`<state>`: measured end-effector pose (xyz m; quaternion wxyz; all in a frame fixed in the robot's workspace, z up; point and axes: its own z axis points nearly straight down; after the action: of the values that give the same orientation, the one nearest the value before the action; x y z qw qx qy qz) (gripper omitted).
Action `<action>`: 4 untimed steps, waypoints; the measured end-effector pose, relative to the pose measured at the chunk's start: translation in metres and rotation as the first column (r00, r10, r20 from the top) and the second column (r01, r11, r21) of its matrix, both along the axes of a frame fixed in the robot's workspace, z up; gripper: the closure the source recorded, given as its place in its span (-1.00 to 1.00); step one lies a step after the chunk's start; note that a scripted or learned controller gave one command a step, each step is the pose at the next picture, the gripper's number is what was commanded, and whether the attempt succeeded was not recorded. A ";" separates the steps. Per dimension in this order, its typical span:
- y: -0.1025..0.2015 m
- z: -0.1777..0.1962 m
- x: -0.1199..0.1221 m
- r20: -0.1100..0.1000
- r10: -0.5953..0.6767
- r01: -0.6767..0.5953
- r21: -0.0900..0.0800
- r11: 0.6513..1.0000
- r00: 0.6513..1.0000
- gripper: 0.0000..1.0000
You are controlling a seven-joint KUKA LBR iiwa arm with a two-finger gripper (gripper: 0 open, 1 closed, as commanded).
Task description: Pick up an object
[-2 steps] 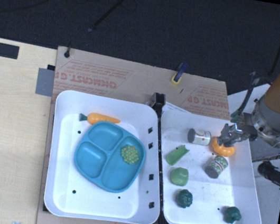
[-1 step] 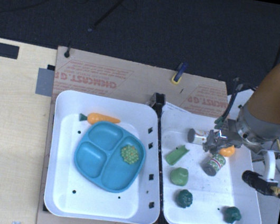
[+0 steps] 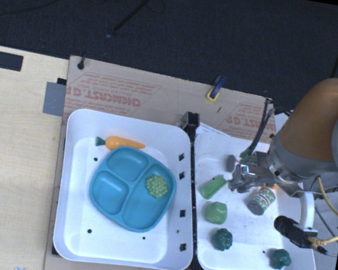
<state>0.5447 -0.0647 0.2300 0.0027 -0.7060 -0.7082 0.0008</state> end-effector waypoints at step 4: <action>0.008 -0.010 -0.013 0.002 -0.004 0.004 -0.002 1.000 1.000 1.00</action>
<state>0.5320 -0.0563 0.2202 0.0010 -0.7073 -0.7069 0.0007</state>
